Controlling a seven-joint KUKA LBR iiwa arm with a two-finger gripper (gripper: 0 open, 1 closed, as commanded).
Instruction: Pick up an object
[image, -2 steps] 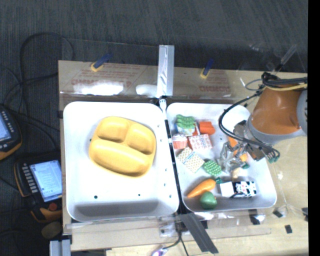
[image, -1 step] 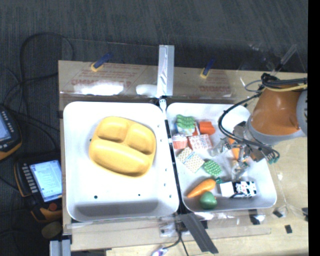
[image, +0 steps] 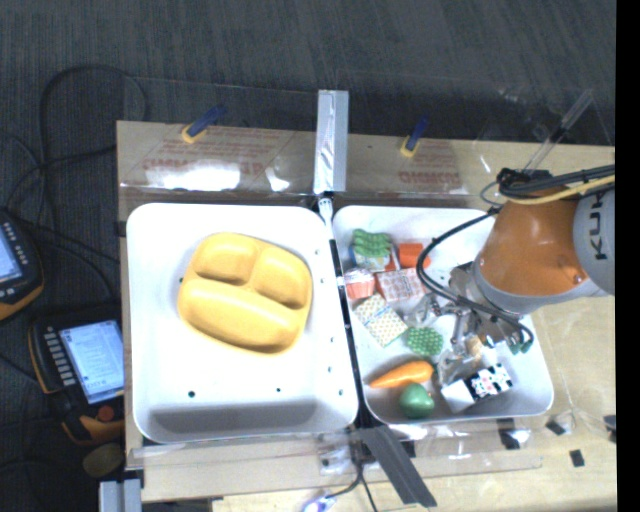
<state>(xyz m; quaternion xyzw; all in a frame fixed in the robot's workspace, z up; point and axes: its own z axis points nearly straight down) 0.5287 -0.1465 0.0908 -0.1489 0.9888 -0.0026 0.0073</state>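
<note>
My gripper (image: 466, 346) hangs low over the right bin (image: 535, 405), under the orange wrist band (image: 530, 250). It is among the small items at the bin's front right. Just left of it lies a green dotted piece (image: 424, 341). A black-and-white patterned cube (image: 490, 382) sits right below it, with a white block (image: 457, 392) beside. An orange carrot (image: 400, 374) and a green ball (image: 417, 400) lie at the front. The view does not show anything held.
Several patterned boxes (image: 385, 290) and a green toy (image: 372, 243) crowd the right bin's back left. The left bin (image: 150, 390) holds a yellow divided plate (image: 245, 290). A handheld pendant (image: 85, 365) lies left of the bench.
</note>
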